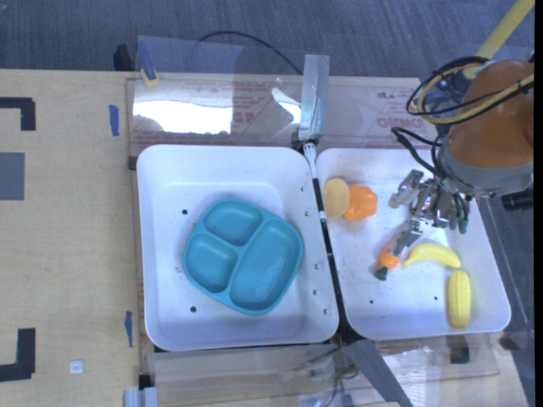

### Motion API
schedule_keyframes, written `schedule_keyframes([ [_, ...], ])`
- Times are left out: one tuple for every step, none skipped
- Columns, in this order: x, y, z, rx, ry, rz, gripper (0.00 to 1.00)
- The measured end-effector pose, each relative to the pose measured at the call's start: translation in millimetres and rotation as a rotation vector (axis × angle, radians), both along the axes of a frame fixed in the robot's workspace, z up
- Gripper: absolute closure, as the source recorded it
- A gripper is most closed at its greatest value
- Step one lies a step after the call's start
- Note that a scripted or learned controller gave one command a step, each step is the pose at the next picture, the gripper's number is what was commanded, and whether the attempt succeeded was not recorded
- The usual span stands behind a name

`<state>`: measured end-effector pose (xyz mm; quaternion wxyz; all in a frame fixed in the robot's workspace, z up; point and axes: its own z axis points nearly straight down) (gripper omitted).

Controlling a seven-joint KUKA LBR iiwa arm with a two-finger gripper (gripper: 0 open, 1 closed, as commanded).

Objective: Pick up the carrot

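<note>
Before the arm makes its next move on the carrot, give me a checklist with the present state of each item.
1. Carrot lies in the right bin: ok.
2. Gripper sits over the carrot's upper end: ok.
3. Carrot seen between the fingers: cannot tell, the fingertips blend with the carrot top.
4. Banana apart from the carrot: not ok, it lies right beside it and may get nudged.
5. Corn cob out of the gripper's way: ok, it lies nearer the bin's front corner.
6. Blue divided plate in the left bin, out of the way: ok.
</note>
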<state>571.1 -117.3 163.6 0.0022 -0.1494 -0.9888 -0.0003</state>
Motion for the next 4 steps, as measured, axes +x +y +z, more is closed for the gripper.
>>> schedule_keyframes([
  [3.8, 2.1, 14.4, 0.001, -0.014, 0.001, 1.00],
  [3.4, 2.0, 13.5, 0.001, -0.012, 0.001, 0.00],
  [-63.3, 17.5, -75.8, -0.002, -0.012, 0.223, 0.00],
  [-9.6, 1.7, 13.2, -0.004, -0.018, 0.285, 0.00],
])
